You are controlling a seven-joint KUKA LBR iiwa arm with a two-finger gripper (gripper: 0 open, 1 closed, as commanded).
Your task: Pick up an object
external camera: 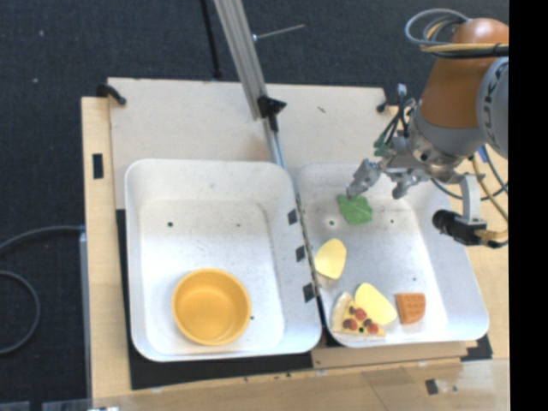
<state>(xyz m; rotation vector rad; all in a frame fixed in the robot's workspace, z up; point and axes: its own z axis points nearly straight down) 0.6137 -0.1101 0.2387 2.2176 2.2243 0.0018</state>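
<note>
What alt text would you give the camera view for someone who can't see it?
A grey and orange robot arm's gripper hangs over the right bin, just above a green object. Nearer the front lie yellow pieces and an orange block; the left bin holds a yellow bowl.

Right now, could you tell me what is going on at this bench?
The arm's hand is down at the far end of the right bin, right beside a green item. Nearer the camera lie a pale yellow piece, a pizza slice and an orange block. The left bin holds a yellow bowl.
</note>
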